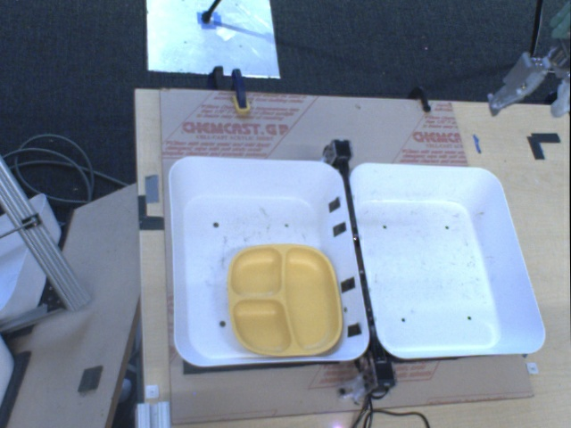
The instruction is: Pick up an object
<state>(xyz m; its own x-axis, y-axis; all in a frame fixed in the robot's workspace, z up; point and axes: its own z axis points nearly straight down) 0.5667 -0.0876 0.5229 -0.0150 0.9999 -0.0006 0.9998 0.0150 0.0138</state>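
A yellow plate with three compartments lies flat in the left white bin, near that bin's front edge and slightly right of its middle. My gripper hangs at the far upper right, beyond the back corner of the right bin and well away from the plate. It appears as a small pale metal shape over the bench edge, with nothing visibly in it.
The two bins meet along a black clipped seam. A shiny metal sheet lies on the dark floor behind the bench. Clamps sit at the board's back edge. Cables and a slanted rail stand to the left.
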